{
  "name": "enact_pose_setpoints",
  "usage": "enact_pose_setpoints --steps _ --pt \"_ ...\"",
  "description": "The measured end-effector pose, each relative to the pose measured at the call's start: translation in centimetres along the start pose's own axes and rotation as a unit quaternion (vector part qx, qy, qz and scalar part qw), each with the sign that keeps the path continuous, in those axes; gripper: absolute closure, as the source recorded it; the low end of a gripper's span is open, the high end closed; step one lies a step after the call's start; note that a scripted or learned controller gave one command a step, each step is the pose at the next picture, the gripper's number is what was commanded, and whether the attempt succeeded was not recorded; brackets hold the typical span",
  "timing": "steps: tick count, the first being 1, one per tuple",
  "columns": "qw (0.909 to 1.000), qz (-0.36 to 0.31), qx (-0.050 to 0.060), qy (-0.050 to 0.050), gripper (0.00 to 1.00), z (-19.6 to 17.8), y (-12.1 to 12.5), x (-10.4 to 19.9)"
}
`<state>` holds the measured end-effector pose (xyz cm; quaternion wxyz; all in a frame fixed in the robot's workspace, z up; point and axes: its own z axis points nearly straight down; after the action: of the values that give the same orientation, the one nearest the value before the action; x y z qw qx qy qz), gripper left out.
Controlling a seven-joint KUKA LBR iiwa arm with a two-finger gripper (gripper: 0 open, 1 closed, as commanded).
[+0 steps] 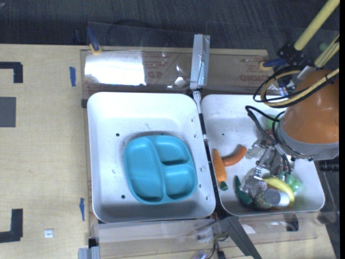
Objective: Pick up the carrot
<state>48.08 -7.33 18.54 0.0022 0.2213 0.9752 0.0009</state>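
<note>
Seen in the right-hand shallow white plastic bin [215,112]: a slim orange carrot with a dark green stub [219,169], lying lengthwise right against the bin's left wall, green end toward the near edge. Just beside its upper end, a curved orange sausage-shaped piece [235,155], easily mistaken for the target. Further right, a heap of toy food, among it a yellow banana [281,186] and some green pieces. Hovering over that heap, the metal two-finger hand [268,163] of the grey and orange arm [312,112], apart from the carrot and holding nothing visible; cannot tell whether spread or pressed together, the view there being too cluttered. In the left white bin [108,117], a blue divided plastic tray [160,168], no part of this job. Advisable for the grasp: shift left toward the wall, turn the wrist to close across the carrot's narrow width, aim mid-length, descend straight. Likely hazards: scraping the bin wall, or catching the curved piece instead.
</note>
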Motion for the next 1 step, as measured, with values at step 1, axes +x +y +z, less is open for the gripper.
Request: enact_pose_setpoints --steps 1 --pt "0.9889 0.148 0.002 0.003 0.00 8.27 -1.61 -0.82"
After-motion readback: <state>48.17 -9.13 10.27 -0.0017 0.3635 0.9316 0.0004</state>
